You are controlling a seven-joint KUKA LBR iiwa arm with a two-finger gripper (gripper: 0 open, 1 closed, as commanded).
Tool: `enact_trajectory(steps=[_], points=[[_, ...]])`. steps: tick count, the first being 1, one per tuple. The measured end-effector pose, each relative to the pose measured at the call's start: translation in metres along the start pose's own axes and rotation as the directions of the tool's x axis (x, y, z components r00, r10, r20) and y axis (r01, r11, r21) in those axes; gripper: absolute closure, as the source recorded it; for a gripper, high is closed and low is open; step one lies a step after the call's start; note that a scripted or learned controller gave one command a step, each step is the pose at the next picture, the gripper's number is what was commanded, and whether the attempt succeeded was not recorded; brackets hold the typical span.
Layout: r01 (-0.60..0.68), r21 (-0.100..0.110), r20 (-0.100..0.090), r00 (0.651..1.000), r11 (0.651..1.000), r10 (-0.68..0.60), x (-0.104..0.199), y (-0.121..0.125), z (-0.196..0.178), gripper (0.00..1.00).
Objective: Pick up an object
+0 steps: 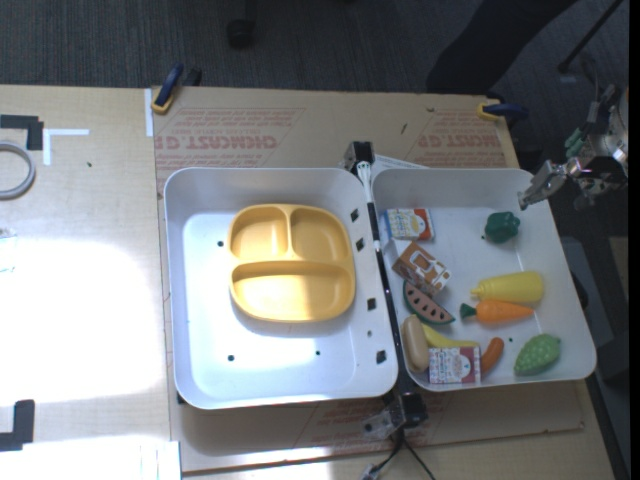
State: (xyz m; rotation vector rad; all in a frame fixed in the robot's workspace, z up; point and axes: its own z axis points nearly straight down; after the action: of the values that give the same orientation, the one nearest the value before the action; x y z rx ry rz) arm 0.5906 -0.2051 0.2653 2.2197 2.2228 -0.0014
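Toys crowd right bin [560,268], lower right of frame, loose and well spaced, probably so any one can be grabbed alone. Green pepper [502,227] sits apart in upper right of that bin, nearest end effector [548,183], likeliest target; small, dark, glossy, lumpy. End effector hangs over bin's upper right rim, nothing seen between its tips; spread or pressed together, cannot tell at this size. Yellow divided plate [292,263] in left bin [190,288].

We see a yellow divided plate [292,262] in the left bin [190,268], toy foods in the right bin [560,278], and the pincer [545,183] at its far right corner.
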Motion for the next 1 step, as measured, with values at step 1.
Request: enact_trajectory(steps=[1], points=[[-0.135,0.001,-0.001,0.991,0.991,0.135,0.0372,-0.0076,0.1732,0.00]])
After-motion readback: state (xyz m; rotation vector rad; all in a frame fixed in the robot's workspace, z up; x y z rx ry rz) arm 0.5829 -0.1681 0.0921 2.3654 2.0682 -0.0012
